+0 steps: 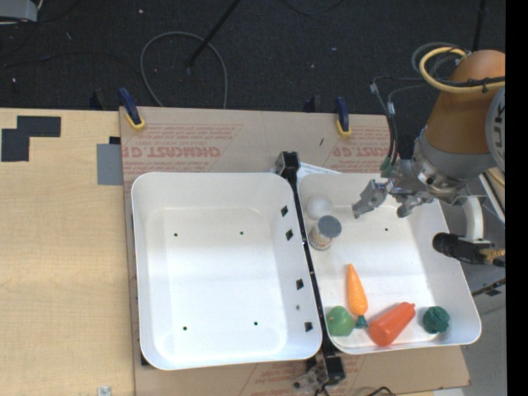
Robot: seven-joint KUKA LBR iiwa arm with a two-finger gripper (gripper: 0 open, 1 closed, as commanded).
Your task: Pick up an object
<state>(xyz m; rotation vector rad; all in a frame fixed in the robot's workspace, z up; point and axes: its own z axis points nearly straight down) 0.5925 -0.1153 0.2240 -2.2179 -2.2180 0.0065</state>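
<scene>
I am hanging my pincer (386, 199) over the far part of the right-hand shallow white plastic bin (412, 250), its two fingers spread apart and clamped on nothing. Nothing is picked yet, so any object here could serve.

The nearest candidates are sitting left of my pincer against the dividing wall: a small cylinder with a grey round top (324, 230), and just beyond it a pale white ball (318, 207) that nearly vanishes against the bin. The others are lying along the near edge: a slim orange carrot-shaped toy (355, 290), a round green toy (339, 320), a red-orange tapered toy (391, 322) and a dark green knobbly ball (435, 318).

What I am worrying about is this. The cylinder and the white ball are crowding the wall, so a finger coming down there may strike the rim or tip the cylinder over. The ball looks likely to roll away under a glancing touch. At the near edge the carrot, green toy and red-orange toy are lying nearly touching, so I could nudge a neighbour or close on two at once.
</scene>
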